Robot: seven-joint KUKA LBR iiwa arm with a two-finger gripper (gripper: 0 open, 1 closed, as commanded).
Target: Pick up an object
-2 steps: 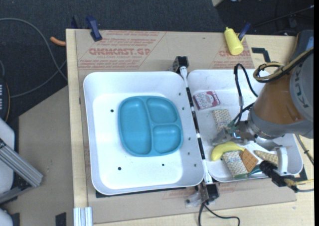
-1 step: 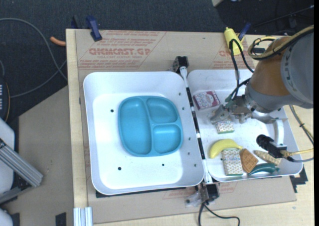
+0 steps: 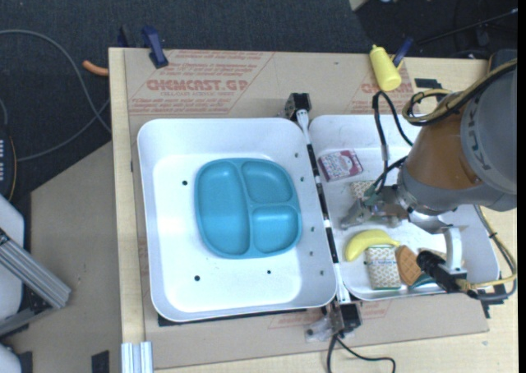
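Right bin (image 3: 485, 269): holds a yellow banana (image 3: 368, 242), a patterned block (image 3: 380, 266), a pink packet (image 3: 340, 164).
End effector (image 3: 367, 207): low among them, just above the banana; whether spread or pressed together, I cannot tell.
Advice: centre on one item, clear of neighbours, before closing.

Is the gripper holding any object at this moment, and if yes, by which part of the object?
It cannot be told. The gripper is low in the right bin, near the banana, and the arm hides its tip.
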